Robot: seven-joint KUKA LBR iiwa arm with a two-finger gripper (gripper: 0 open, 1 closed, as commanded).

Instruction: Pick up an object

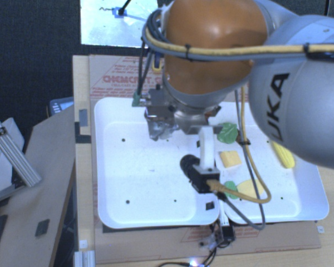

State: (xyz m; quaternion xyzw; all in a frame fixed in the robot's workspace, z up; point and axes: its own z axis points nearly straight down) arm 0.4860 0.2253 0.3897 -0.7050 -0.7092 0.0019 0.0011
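Note:
My gripper (158,127) hangs low over the back of the left bin (128,171), largely covered by the arm's big orange band (211,32). Nothing shows beneath or beside it on the white floor there. The loose objects lie in the right bin (306,199): a green piece (229,132) at the back, a yellow block (230,159) in front of it, a long yellow item (283,153) to the right, and a yellow and green piece (242,189) near the front. The gripper stands well to the left of all of them.
A black fitting (196,174) with a yellow cable (250,166) hangs over the strip between the bins. Cardboard (117,77) lies under the bins. A metal rail (11,154) leans at the far left, off the bench.

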